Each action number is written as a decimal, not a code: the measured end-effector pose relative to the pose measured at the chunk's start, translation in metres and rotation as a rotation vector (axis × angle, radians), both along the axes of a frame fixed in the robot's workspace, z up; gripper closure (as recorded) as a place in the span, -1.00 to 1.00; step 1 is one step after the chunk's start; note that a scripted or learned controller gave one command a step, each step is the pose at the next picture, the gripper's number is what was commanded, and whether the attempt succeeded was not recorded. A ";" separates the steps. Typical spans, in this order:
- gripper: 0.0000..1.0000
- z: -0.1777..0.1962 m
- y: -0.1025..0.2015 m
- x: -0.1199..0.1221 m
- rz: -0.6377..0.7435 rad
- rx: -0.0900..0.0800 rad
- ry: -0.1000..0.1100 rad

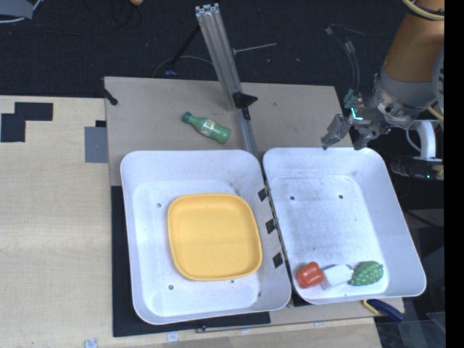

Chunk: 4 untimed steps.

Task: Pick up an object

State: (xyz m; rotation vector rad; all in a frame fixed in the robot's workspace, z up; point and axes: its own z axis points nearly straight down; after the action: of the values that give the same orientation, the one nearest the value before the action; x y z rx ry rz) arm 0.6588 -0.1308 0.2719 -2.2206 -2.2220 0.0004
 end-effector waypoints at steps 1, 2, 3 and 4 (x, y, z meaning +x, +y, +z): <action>-1.00 0.000 0.000 0.000 0.000 0.000 0.000; -1.00 -0.059 0.003 0.007 0.001 0.001 0.005; -1.00 -0.103 0.007 0.002 0.001 0.000 0.003; -1.00 -0.165 0.013 0.005 0.001 0.001 0.006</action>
State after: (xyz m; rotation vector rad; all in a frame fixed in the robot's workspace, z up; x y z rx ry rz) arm 0.6638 -0.1180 0.1071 -2.2163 -2.2198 0.0057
